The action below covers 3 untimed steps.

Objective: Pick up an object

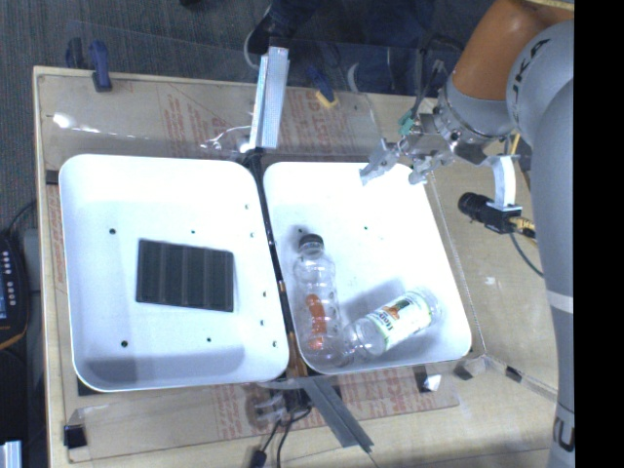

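At the near end of the right bin (444, 261) two clear plastic bottles (317, 295) (395, 322) lie touching. The left bin (88, 193) holds a dark ribbed pad (185, 275). Both sit on a pale wooden worktop (156, 100). Over the right bin's far right corner, the end effector (395, 164) is spread wide, holding nothing. Beyond lies dark carpet (97, 8).

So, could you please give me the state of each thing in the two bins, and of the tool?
Clear plastic bottle with black cap: lying on its side in the right white bin, cap on.
Clear plastic bottle with green and white label: lying on its side, beside the first near the front wall.
Dark ribbed rectangular mat: flat in the left white bin.
Tool: above the right bin's far edge, holding nothing.
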{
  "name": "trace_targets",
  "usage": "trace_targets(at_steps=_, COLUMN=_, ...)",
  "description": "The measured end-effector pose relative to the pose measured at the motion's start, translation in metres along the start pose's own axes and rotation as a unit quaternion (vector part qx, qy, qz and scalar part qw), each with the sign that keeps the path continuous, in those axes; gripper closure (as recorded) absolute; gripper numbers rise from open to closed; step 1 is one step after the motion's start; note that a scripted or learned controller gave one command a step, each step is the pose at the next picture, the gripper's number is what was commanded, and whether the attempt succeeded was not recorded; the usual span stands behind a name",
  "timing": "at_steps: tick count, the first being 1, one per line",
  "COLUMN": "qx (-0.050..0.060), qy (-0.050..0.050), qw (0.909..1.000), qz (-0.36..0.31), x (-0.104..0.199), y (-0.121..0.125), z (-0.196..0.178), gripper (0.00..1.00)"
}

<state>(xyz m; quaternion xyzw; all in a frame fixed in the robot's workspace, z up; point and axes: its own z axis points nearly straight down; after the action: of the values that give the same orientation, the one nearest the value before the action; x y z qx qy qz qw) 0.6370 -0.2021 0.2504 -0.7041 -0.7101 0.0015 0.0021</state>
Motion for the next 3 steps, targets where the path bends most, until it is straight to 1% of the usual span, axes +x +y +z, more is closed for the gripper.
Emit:
trace_targets(at_steps=1, qx=0.001, qy=0.0, qw=0.9988, qz=0.049, x=0.072, y=-0.048, z=0.128, gripper=0.0)
trace_targets(at_steps=2, qx=-0.001, qy=0.0, qw=0.9968, qz=0.08, x=0.081, y=-0.03, z=0.159, gripper=0.0)
trace_targets(at_steps=3, qx=-0.003, qy=-0.001, qw=0.9983, qz=-0.058, x=0.074, y=-0.006, z=0.157, gripper=0.0)
